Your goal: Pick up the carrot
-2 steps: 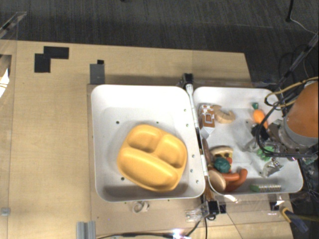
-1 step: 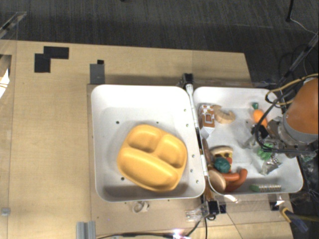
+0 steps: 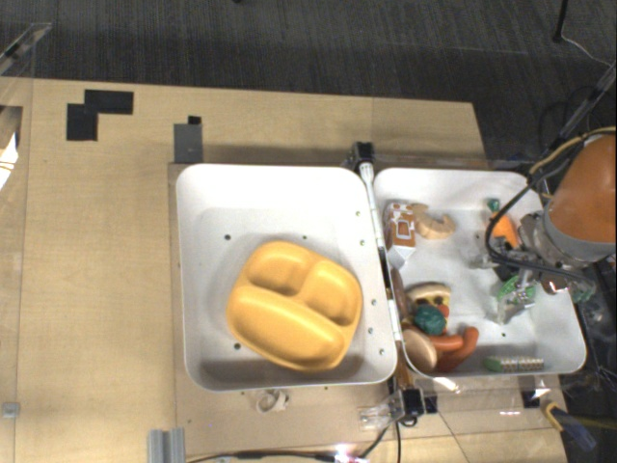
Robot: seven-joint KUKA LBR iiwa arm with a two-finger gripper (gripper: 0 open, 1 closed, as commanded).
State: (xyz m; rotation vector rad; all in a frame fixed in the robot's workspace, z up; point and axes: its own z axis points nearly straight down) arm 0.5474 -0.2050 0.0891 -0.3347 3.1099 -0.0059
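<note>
Wooden bench (image 3: 96,287), dark floor (image 3: 337,27) (carpeted)

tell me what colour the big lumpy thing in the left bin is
Yellow, seen clearly in the camera view: the lumpy thing lies in the left bin.

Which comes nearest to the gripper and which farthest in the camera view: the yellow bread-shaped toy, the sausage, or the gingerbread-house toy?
From the gripper in the right bin:
1. Sausage, at the right bin's near-left corner.
2. Gingerbread-house toy, by the right bin's left wall, farther back.
3. Yellow bread-shaped toy, in the left bin, farthest by a wide margin.
</note>
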